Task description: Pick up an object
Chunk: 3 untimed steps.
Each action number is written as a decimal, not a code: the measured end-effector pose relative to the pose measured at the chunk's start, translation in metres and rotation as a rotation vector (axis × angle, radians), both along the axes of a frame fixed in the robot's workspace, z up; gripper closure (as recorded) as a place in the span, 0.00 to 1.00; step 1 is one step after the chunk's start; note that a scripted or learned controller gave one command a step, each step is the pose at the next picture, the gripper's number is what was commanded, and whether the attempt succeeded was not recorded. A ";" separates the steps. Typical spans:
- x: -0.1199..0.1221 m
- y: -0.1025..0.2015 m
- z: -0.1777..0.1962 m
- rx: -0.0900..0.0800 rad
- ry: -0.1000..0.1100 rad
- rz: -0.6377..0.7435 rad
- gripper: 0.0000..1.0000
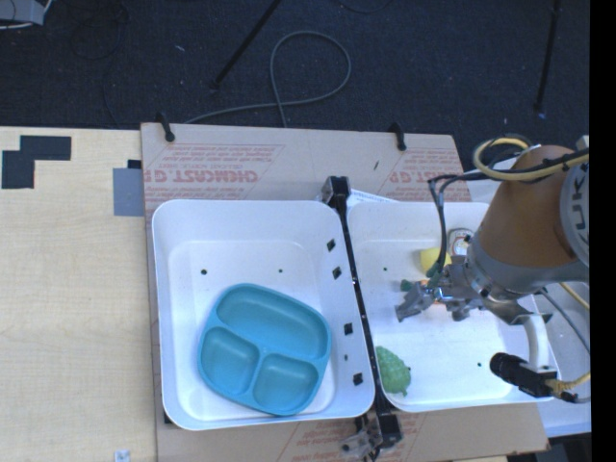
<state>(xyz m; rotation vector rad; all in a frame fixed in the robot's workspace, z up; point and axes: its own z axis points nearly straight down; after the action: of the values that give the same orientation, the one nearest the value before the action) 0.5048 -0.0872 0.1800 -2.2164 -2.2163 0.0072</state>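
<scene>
I am reaching into the right bin (462, 385) from its right edge, and my claw (416, 302) is hanging low over the middle of that bin's floor, pointing toward the divider between the two bins. I am not able to tell whether the claw is open or closed, because from above it is showing as a grey tangle. I am seeing nothing clearly gripped in it.

A small dark green scrap (409, 284) is sitting just beside the claw on its far side, and I cannot tell whether they are touching. A yellow object (429, 258) is lying nearer the bin's far edge, partly hidden by my wrist. A pale green object (393, 370) is resting in the bin's near left corner, apart from the claw. In the left bin (183, 258), a blue divided tray (265, 349) is lying toward the near edge.

I am judging the pick as not yet done: everything is looking settled on the bin floors. Closing on one thing and lifting it clear is what is remaining.
</scene>
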 end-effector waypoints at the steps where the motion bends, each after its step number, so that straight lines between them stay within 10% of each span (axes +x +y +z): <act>1: 0.000 -0.008 -0.060 0.000 0.001 -0.001 0.00; 2: 0.000 -0.009 -0.047 0.000 0.000 -0.007 1.00; 3: -0.003 -0.018 -0.002 -0.002 -0.008 -0.005 1.00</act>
<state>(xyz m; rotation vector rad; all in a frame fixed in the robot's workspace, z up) 0.5017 -0.1047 0.1778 -2.2266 -2.2153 0.0005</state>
